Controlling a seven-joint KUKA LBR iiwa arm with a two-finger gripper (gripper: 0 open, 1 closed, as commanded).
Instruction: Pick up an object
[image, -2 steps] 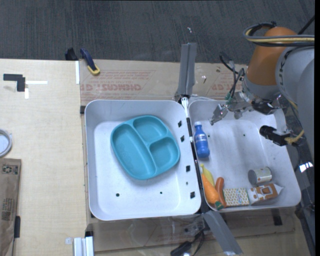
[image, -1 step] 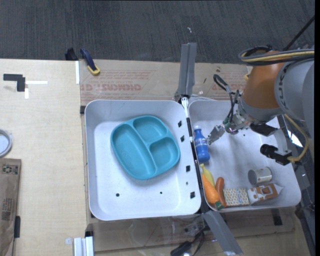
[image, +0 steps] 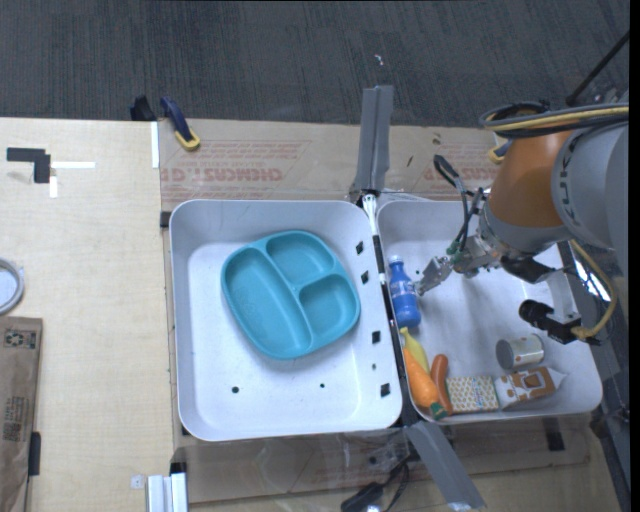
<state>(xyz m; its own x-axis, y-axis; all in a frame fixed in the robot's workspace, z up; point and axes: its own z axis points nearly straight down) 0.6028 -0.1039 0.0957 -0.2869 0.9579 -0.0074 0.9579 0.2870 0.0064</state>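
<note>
Reaching in from the right, pincer (image: 432, 275) low over right bin (image: 470, 320), beside blue bottle (image: 403, 296), finger state unclear

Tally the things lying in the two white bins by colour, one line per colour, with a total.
Blue: 2, the divided plate in the left bin and the small bottle in the right bin.
Orange: 1, the carrot.
Yellow: 1, the piece above the carrot.
Silvery: 1, the can.
Mixed-print packets: 2.
Total: 7.

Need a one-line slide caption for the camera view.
KUKA arm's hand hovers beside a blue bottle in the right bin; teal divided plate lies in the left bin.
</note>
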